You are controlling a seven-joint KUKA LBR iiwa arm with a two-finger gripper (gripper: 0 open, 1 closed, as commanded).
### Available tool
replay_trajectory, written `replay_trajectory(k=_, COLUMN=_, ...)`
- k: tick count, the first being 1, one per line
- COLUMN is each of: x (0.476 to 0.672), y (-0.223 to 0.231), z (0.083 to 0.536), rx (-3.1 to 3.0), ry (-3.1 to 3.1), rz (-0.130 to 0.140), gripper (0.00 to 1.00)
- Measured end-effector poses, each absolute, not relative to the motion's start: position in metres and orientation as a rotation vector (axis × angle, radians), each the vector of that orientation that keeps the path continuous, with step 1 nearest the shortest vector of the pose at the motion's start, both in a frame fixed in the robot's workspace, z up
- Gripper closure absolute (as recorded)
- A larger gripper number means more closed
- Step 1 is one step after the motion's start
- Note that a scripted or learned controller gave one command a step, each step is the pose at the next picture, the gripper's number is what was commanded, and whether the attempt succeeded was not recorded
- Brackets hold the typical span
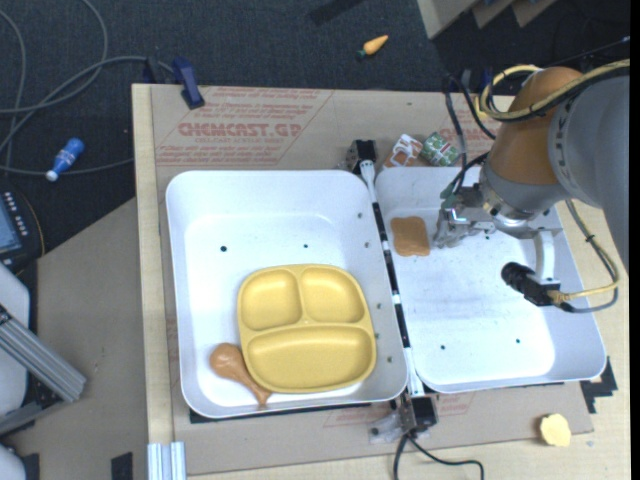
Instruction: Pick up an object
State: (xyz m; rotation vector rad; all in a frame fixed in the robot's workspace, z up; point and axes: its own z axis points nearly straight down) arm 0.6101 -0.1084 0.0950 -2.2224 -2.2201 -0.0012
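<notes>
Your pincer (455,223) sits low in the right bin (500,353); whether it is released or clenched cannot be told. The flat brown toast-like piece (410,236) lies just to its left, hard against the bin wall (the divider side). Expect a miss: a closing stroke may skid the thin piece along the wall.

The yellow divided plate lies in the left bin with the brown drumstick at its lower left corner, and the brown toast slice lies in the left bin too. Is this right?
Not quite. The camera view shows the toast slice in the right bin, by its left wall near the gripper. The yellow divided plate and the drumstick do lie in the left bin.
</notes>
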Motion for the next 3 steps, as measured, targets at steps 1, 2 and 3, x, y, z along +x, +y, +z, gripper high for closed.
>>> replay_trajectory(k=1, x=0.611, y=-0.108, z=0.105, rx=-2.224, ry=-2.220, rz=-0.003, gripper=1.00)
replay_trajectory(k=2, x=0.610, y=-0.108, z=0.104, rx=-2.224, ry=-2.219, rz=-0.002, gripper=0.00)
replay_trajectory(k=3, x=0.649, y=-0.095, z=0.084, rx=-2.220, ry=-2.226, rz=-0.004, gripper=0.00)
